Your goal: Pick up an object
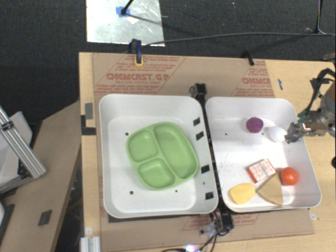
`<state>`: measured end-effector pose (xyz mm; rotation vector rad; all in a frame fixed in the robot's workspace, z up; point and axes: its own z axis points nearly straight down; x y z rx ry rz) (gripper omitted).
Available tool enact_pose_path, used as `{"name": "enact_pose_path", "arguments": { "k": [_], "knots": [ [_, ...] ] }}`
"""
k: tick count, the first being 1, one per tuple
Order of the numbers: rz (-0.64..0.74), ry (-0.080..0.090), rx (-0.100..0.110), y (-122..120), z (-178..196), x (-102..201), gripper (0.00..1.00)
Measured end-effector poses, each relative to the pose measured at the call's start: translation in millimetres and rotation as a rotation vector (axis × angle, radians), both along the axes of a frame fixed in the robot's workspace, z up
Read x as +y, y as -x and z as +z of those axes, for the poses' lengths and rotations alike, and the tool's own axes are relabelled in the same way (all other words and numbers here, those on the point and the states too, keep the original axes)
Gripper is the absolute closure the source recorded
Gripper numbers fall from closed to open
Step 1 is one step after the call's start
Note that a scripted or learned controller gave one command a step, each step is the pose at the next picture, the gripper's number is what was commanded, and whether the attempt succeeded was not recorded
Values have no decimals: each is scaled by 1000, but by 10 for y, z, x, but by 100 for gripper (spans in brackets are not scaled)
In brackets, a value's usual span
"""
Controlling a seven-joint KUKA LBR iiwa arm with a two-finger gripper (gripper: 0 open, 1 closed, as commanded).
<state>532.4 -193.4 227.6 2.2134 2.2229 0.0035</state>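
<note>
Hovering claw point(290, 134) beside white egg point(275, 134), right bin point(220, 156)

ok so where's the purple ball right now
The purple ball sits in the right bin, near its far edge, just left of a white object that lies by the gripper.

White egg point(276, 134) lies beside purple ball point(254, 124), right bin point(231, 109).
</note>
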Motion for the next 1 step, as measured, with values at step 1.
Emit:
{"name": "enact_pose_path", "arguments": {
  "k": [1],
  "knots": [
    [4,-3,2,-121,-76,479,100]
  ]
}}
